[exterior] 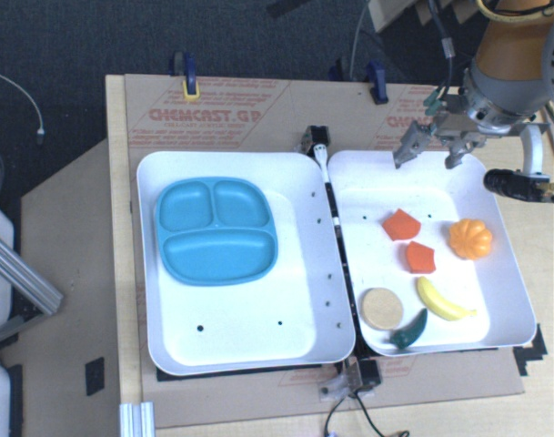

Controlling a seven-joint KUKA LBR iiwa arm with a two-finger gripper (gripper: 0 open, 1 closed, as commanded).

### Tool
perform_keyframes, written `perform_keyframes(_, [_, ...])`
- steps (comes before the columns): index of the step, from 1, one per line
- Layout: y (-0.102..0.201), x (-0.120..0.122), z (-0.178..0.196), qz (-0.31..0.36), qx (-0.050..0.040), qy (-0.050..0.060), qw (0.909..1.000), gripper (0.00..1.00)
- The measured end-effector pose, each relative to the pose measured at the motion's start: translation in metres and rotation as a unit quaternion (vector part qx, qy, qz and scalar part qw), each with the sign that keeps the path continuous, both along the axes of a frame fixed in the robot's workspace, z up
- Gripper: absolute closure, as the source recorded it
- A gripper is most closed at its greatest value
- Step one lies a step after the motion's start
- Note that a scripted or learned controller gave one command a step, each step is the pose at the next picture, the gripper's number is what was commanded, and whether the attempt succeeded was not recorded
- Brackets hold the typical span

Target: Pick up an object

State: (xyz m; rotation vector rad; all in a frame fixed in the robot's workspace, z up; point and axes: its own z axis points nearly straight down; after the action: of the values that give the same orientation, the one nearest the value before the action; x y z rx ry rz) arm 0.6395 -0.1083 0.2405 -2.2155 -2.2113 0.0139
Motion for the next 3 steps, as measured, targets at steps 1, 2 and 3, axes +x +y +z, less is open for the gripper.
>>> perform_keyframes(1, [0.000,0.002,0.008,0.001,-0.0008,-0.007,1.0000,0.00])
perform_keyframes(2, [0.002,-0.001,-0.053,0.001,-0.0007,-0.005,1.0000,0.00])
perform_keyframes(3, [0.006,-0.002,-0.097,0.001,-0.0004,-0.004,1.0000,0.00])
